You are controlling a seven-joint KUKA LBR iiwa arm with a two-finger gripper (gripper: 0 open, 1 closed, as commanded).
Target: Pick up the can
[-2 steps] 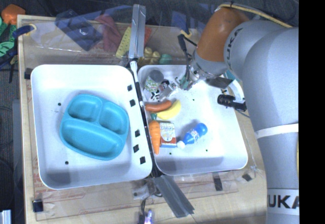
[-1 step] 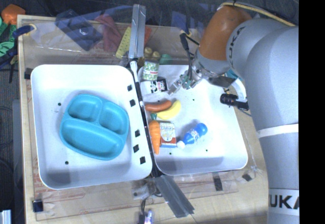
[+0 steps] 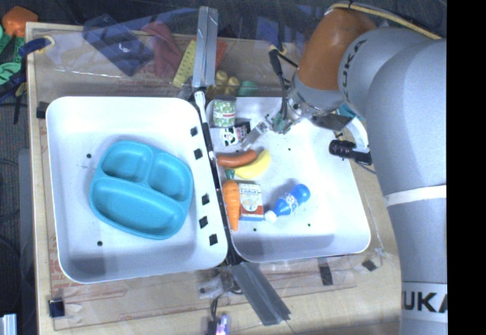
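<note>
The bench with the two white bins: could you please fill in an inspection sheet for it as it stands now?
Surface: wooden bench bearing a left bin and a right bin, side by side.
Job's things: can at the right bin's far left corner, apart from the gripper.
Clutter: blue divided tray in the left bin; banana, sausage, carrot, small carton and blue bottle in the right bin.
Grippers: gripper low over the right bin's far side, right of the can; finger state unclear.
Cables: black cable beside the wrist.
Surroundings: crumpled plastic sheet behind the bins; dark floor.
</note>
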